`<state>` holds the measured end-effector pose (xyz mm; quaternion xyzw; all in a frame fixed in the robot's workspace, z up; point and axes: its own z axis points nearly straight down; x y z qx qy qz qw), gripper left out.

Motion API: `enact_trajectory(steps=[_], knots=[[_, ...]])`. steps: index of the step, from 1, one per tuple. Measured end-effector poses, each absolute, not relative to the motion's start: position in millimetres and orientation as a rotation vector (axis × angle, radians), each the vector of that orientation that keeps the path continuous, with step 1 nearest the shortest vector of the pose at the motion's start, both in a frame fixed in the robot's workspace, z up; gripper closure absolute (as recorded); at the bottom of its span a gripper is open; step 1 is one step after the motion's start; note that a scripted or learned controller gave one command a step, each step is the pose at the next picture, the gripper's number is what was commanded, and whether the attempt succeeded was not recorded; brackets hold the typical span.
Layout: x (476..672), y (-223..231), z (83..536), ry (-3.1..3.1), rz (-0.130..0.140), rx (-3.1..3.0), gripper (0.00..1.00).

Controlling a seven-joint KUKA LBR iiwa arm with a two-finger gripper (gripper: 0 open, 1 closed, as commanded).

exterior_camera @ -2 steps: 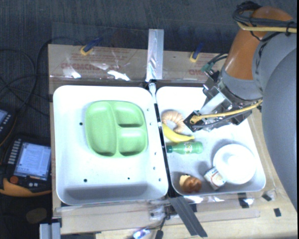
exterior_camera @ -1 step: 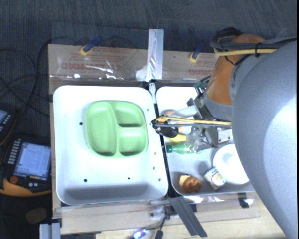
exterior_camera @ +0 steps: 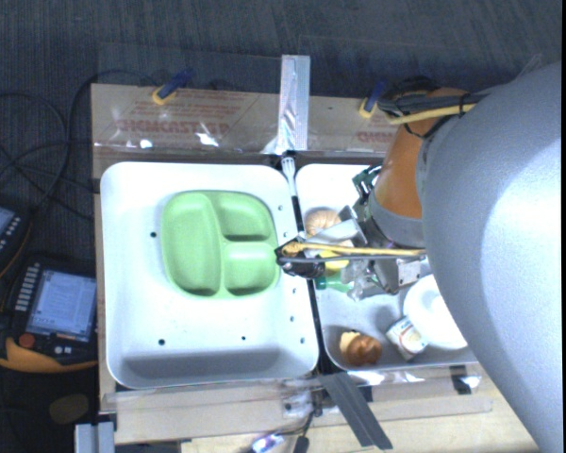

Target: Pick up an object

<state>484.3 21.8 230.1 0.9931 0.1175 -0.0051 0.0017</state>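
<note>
Plainly, my arm covers much of the right bin. It reaches in low over the middle, which I judge is because the loose things worth picking lie there. The left bin holds a green tray lying flat at its centre. I judge it too broad to grasp and no target. Both bins sit side by side on the tabletop, sharing a middle wall.

My gripper is down in the right bin, near that middle wall. My own wrist hides its working end, so I cannot tell how far open it is or whether it has hold of anything.

A white bowl lies toward the front right, half under my arm. A small cup is tipped just beside it, and a brown lump sits near the front wall. A pale roll lies at the back, close by the gripper. A green-yellow scrap shows just beside the gripper, and I judge it the nearest candidate. The middle wall crowds any approach to it.
</note>
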Motion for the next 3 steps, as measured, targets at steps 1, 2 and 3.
enact_trajectory(steps=[1, 2, 3], knots=[[483.4, -20.4, 179.7, 0.316, -0.018, 3.124, 1.0], [496.0, 24.2, 264.7, 0.335, -0.015, 3.121, 1.0], [496.6, 24.2, 269.3, 0.348, -0.033, 3.118, 1.0]])
